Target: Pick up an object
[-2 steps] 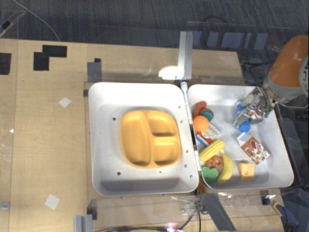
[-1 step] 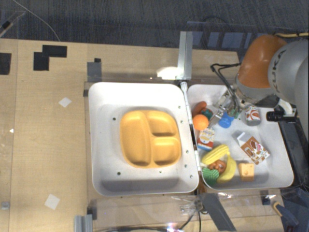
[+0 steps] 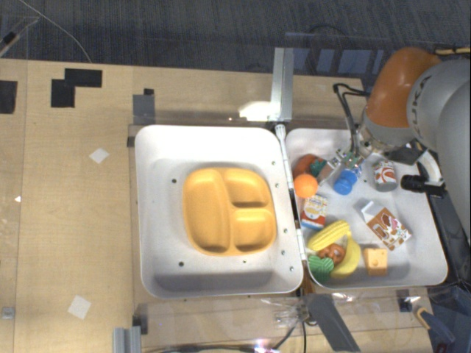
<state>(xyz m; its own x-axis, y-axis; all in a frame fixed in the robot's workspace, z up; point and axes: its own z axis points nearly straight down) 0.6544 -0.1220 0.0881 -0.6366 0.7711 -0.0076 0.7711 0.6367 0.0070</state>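
tool low over the right bin, reaching for a pick

the tool point(image 3: 352, 155) sits in the right bin point(image 3: 434, 267), just above a blue cylinder point(image 3: 344, 182); whether it is open or closed i cannot tell. likely the approach step: next it must settle and close. an orange ball point(image 3: 305, 186) and a small can point(image 3: 385, 175) crowd close. the left bin point(image 3: 147, 197) holds a yellow tray point(image 3: 228, 210).

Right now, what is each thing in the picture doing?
Yellow tray: flat in the left bin, compartments bare.
Orange ball: resting by the right bin's left wall.
Blue cup: lying below the gripper.
Banana: on the toy heap.
Cheese block: flat, beside the banana.
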